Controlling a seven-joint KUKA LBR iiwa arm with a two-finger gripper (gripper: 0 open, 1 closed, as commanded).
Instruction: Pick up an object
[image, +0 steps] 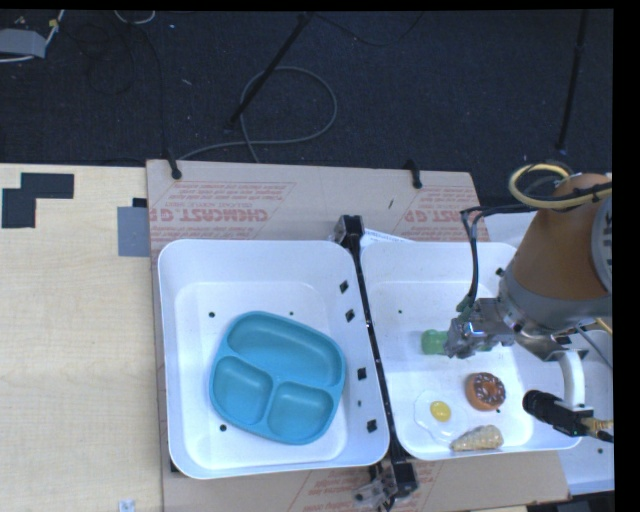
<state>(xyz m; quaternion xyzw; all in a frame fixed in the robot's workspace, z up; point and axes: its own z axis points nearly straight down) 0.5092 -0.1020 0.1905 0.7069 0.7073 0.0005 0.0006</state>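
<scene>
Green object (433, 341), small and partly hidden, sat in the right bin (420, 270) at the middle right of the frame, touching the gripper (462, 340). Largest in view were 2 white bins; the left bin (185, 270) held a blue divided plate (277, 376) at lower centre. The grey arm (555, 265) reached in from the right edge. Smaller still, a doughnut (486, 391), a fried egg (436, 412) and a pale cone-shaped item (477, 437) lay at lower right. Whether the fingers were wide or narrow could not be told. Judging by this, nothing looked lifted yet; grasping and raising remained.
</scene>
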